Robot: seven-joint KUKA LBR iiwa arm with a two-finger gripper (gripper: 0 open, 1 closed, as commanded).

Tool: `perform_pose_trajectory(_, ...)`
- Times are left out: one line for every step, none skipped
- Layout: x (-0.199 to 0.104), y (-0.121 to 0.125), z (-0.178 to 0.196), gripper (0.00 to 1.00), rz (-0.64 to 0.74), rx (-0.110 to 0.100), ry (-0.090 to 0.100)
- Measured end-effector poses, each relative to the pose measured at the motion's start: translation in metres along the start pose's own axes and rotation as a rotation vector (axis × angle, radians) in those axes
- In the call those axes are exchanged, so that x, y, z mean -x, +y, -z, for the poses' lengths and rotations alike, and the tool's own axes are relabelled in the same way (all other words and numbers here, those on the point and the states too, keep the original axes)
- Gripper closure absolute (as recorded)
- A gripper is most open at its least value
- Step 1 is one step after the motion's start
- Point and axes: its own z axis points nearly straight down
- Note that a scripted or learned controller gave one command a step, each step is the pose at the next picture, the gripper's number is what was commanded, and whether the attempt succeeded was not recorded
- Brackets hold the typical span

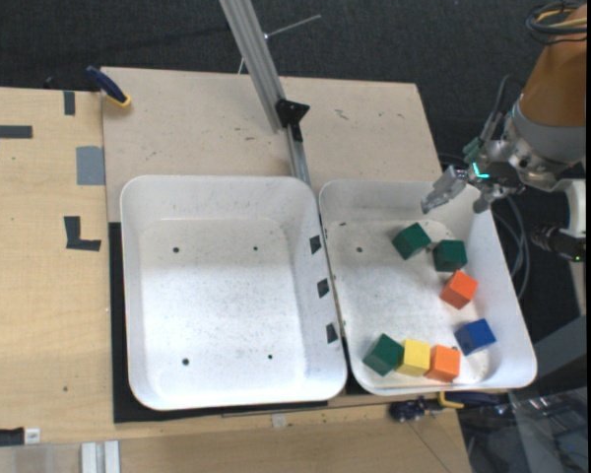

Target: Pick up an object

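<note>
A: Sweep left to right, referenced to the jaws?

B: Far left of the jaws: left bin (pixel 138 264), white, no blocks in it. It butts against the right bin (pixel 507 348) along the middle seam. A grey metal rail (pixel 251 42) runs down from the top to that seam.

A: Blocks?

B: 7, all in the right bin, all below the jaws in view. Bottom row, well below and slightly left: green block (pixel 382 354), yellow block (pixel 415 356), orange block (pixel 443 362), touching in a line. Closer: dark green block (pixel 411 240) just below-left of the fingertips, second dark green block (pixel 450 255) right beside it, almost straight under. Then an upper orange block (pixel 460 289) and a blue block (pixel 475 335), lower and a bit right.

A: Gripper?

B: Gripper (pixel 462 194) sits over the right bin's top right corner, above the 2 dark green blocks. Fingers spread apart, nothing between them. No contact with any block.
</note>
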Motion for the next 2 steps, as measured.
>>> perform_pose_trajectory(0.0, 0.001, 0.003, 0.0, 0.001, 0.005, -0.001)
perform_pose_trajectory(0.002, -0.002, -0.041, 0.0, 0.0, 0.0, -0.002)
